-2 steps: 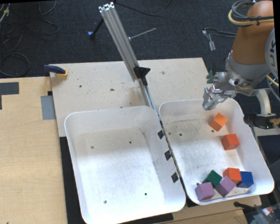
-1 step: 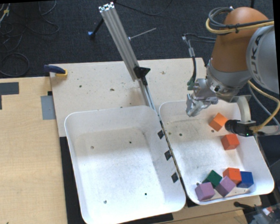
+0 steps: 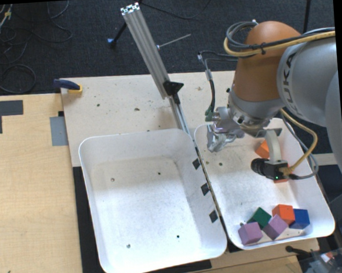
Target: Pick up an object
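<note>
Hand (image 3: 217,140) hangs over right bin (image 3: 319,224) far-left corner, grip state can't tell. Approach step; next needs move twd blocks (image 3: 275,222) at near edge.

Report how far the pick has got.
Done: nothing lifted yet. In hand: the claw hangs over the right bin's far end. Left: the purple, green, orange and blue blocks lie clustered in its near corner.

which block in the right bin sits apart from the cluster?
The orange block beside the arm's wrist, partly hidden, in the right white bin. The green, two purple, blue and second orange blocks huddle at the near edge.
</note>
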You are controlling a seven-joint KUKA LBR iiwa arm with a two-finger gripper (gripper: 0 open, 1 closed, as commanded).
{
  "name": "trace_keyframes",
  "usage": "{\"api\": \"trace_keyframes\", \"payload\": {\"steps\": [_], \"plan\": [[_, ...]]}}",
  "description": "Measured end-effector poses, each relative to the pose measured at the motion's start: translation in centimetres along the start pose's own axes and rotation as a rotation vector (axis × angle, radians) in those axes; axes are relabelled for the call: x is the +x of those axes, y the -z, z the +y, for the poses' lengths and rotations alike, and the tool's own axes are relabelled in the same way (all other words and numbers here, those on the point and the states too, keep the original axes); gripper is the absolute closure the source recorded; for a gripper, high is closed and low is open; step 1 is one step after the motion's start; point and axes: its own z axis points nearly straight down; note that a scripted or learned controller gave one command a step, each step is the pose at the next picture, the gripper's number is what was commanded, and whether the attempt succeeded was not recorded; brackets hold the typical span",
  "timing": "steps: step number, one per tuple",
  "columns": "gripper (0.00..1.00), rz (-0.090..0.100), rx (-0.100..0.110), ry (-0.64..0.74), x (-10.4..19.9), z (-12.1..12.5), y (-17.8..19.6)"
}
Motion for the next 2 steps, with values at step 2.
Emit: {"api": "trace_keyframes", "payload": {"steps": [2], "plan": [[1.00,0.000,0.000,0.001,9.9,-4.4,-0.3]]}}
